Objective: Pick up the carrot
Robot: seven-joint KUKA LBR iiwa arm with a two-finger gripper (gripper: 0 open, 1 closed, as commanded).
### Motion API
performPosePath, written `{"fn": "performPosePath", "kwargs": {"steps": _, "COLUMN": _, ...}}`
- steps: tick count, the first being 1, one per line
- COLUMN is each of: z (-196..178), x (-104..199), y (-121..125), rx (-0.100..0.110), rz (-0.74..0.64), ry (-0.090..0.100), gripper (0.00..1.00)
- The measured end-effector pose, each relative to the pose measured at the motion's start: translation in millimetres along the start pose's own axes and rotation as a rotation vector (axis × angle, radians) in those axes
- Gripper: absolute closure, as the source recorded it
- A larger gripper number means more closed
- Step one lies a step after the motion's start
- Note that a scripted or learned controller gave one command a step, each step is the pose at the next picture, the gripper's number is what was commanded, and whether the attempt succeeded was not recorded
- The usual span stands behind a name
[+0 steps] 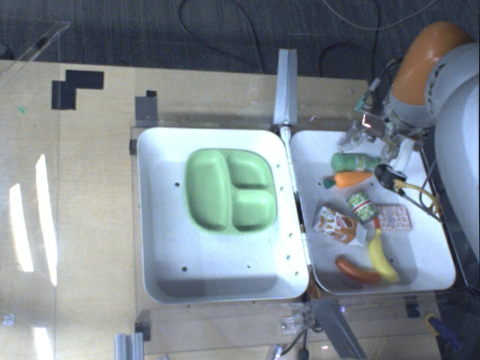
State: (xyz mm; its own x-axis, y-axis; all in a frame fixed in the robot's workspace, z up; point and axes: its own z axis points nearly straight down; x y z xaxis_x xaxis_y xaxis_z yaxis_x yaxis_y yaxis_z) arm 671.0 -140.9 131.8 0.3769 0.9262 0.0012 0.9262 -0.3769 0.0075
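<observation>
Carrot [351, 178] lies flat in the right bin [442, 272], upper part, just below a green bottle [354, 160]. I see my pincer [369, 130] near the bin's top edge, above the bottle, apart from the carrot; can't tell how wide it stands. Below the carrot: small can [361, 205], two snack packets [335, 224], banana [381, 258], sausage [356, 269]. Left bin [161, 272] holds a green divided tray [229, 190] on the counter [75, 201].

A divided tray [229, 190] lies in the left bin [157, 268]. In the right bin [319, 261], the carrot [352, 178] lies just below a bottle [354, 161], with a banana [381, 257] at lower right.
</observation>
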Motion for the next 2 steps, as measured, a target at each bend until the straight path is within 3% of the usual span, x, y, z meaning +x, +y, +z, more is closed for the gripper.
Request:
{"fn": "performPosePath", "kwargs": {"steps": 1, "z": 44, "x": 2, "y": -36, "rx": 0.002, "rz": -0.055, "ry": 0.001, "gripper": 0.0}}
{"fn": "performPosePath", "kwargs": {"steps": 2, "z": 33, "x": 4, "y": -35, "rx": 0.0, "rz": -0.059, "ry": 0.002, "gripper": 1.0}}
